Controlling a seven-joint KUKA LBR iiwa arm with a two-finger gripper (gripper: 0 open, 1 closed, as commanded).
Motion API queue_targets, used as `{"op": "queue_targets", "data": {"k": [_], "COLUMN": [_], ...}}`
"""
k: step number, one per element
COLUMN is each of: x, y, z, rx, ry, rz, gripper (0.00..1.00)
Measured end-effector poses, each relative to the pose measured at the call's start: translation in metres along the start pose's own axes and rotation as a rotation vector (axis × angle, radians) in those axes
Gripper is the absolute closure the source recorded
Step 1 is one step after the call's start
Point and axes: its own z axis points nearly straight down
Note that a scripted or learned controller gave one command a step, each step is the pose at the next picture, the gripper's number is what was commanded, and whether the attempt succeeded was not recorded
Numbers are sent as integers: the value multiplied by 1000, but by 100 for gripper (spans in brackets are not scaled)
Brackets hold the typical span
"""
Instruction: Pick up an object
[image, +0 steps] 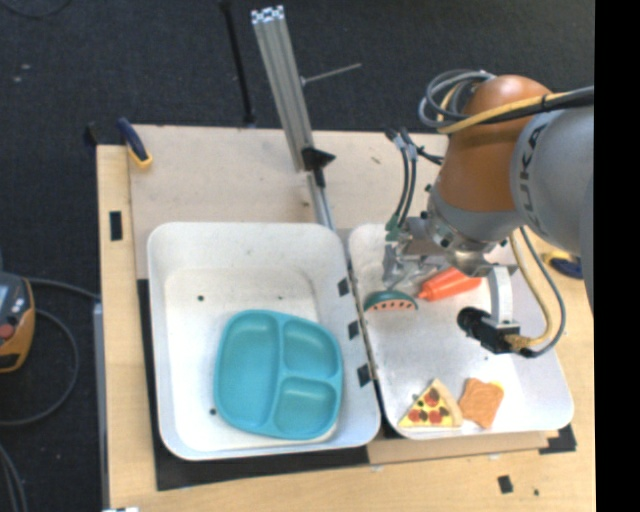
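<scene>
Robotics lab: plywood bench (220, 180), aluminium camera post (290, 95), loose cables (50, 340), dark carpet.

Grey arm (560, 170) – orange band (485, 150) – looped grey cables (450, 95).

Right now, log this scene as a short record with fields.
left bin: holds a teal divided plate
right bin: holds a watermelon slice, carrot, pizza slice and cracker
gripper: low over the right bin's far left corner, beside the watermelon slice
grasp: cannot tell from this angle
</scene>
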Motion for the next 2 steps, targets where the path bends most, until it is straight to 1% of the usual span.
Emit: {"op": "queue_targets", "data": {"k": [1,2], "x": [52,106], "y": [11,23], "z": [-6,-5], "rx": [0,0], "ry": [1,1], "rz": [-2,-2], "gripper": [100,100]}}
